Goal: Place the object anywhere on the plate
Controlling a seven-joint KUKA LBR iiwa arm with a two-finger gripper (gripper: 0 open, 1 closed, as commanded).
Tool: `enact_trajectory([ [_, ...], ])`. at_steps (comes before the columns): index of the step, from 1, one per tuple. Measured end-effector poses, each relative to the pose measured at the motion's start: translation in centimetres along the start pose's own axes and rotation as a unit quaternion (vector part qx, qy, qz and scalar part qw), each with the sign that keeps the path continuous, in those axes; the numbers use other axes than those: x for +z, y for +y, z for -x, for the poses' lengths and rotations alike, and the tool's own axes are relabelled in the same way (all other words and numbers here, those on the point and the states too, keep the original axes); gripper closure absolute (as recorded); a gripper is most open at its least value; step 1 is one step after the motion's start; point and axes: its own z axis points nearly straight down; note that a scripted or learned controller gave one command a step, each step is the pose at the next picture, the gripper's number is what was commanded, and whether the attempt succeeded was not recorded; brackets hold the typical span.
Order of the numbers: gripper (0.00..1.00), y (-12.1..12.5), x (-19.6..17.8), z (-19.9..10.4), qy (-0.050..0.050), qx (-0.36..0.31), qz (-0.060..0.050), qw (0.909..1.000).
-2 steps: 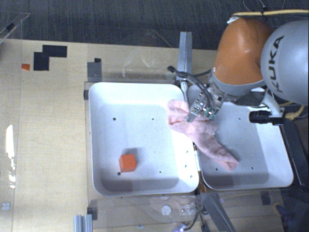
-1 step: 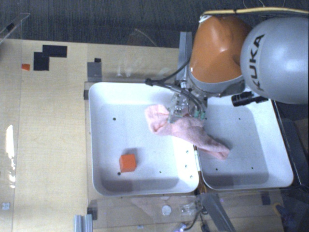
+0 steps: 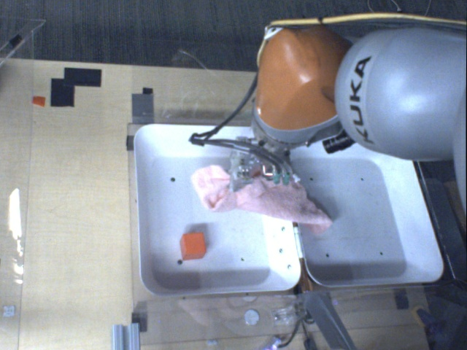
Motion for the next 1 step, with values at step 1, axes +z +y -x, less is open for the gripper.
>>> enact_trajectory([
  [1,0.0,-0.01,-0.02,0.01,0.0,0.0,0.0,1.0],
])
